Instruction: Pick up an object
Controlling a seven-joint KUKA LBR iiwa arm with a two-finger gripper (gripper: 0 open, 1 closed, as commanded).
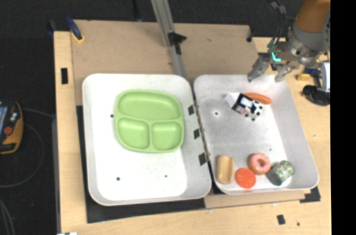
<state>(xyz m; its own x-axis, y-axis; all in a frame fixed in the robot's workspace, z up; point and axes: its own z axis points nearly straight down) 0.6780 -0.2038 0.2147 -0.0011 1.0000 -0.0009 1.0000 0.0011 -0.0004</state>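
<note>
A grey robot arm with an orange band (312,10) is reaching in from the right, and its two-finger gripper (268,74) is hovering over the far edge of the right-hand shallow white bin (295,117). Its two fingers are standing apart with nothing between them.

In that bin, just below the gripper, a small white box with black markings (244,105) is lying tilted, and an orange carrot-shaped piece (258,98) is touching its far side. Along the near edge of the same bin, four small things are sitting in a row: a tan, rounded cylinder (224,169), an orange-red round ball (245,178), a pink ring-shaped doughnut (259,163), and a greenish, silvery crumpled lump (281,171). The ball and the doughnut are touching.

The left-hand shallow white bin (100,173) is holding a light green plastic plate with three compartments (149,120), lying flat toward its far half.

Both bins are resting side by side on a pale wooden bench (111,45). A grey metal post (161,6) is rising from the far side of the bench.
</note>
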